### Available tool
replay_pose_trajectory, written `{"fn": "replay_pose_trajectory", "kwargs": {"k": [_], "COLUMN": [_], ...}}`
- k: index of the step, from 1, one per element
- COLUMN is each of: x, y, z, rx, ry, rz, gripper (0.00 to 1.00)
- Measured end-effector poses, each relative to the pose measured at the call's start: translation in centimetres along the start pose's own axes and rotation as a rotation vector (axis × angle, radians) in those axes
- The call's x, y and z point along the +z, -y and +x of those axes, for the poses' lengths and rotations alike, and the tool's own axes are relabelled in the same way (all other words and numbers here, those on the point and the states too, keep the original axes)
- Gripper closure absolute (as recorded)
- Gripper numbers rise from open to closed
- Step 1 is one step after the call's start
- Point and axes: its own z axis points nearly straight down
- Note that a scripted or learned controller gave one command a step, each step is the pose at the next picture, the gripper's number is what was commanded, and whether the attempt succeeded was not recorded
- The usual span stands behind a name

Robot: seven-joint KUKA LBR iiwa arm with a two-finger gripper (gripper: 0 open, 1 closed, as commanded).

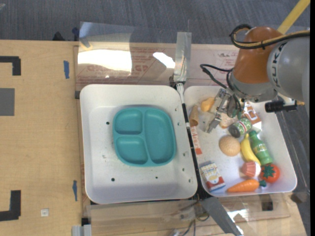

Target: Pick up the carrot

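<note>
Currently the hand [216, 116] hangs with fingers spread and nothing in them near the back of the right bin [288, 154], well apart from the carrot [242, 185] at its front edge, jammed between tomato [270, 173] and carton [212, 174], so descending risks snagging those neighbours.

Bright overhead; glare top, soft.

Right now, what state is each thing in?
carrot: lying flat near the right bin's front edge, untouched.
end effector: low over the right bin's rear, holding nothing, far from the carrot.
teal plate: flat in the left bin.
banana: lying among other toys.
</note>
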Motion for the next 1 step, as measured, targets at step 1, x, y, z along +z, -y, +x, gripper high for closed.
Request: {"fn": "replay_pose_trajectory", "kwargs": {"k": [1], "x": [0.02], "y": [-0.83], "z": [0.62], "rx": [0.291], "ry": [-0.002], "rz": [-0.011], "gripper": [0.0]}}
